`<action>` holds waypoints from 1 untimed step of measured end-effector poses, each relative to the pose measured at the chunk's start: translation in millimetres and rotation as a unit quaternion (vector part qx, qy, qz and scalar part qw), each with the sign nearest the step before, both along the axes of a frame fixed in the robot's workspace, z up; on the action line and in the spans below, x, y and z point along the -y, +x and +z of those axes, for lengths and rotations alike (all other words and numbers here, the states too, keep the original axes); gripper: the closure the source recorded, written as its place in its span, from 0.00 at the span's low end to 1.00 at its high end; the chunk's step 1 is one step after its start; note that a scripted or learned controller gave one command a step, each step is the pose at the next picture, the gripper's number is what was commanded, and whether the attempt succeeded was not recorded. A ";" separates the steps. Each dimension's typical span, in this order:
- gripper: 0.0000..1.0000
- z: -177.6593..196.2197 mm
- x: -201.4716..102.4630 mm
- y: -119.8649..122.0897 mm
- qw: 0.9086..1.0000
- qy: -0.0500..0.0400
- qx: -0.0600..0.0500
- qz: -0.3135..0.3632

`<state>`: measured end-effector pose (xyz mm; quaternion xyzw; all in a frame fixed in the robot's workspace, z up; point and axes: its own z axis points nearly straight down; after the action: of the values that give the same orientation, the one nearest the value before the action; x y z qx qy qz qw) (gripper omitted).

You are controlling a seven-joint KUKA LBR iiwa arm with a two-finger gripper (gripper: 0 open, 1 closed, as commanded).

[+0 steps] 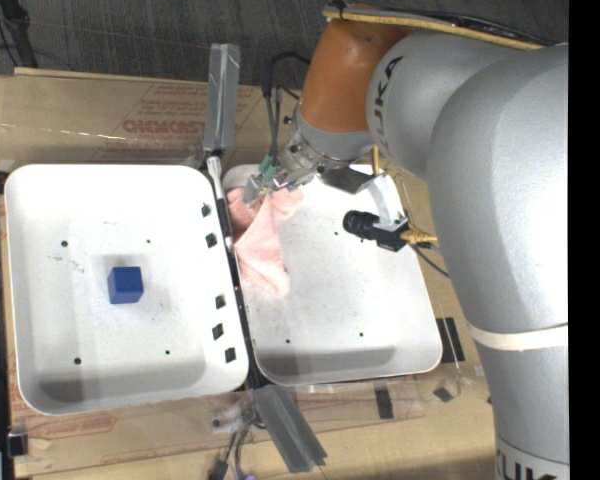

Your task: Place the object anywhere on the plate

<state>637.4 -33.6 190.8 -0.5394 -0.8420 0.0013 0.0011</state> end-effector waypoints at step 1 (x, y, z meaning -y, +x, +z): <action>1.00 40.8 0.1 0.1 1.000 0.000 0.000 0.002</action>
<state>637.5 -33.7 231.6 -0.5375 -0.8433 0.0009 0.0009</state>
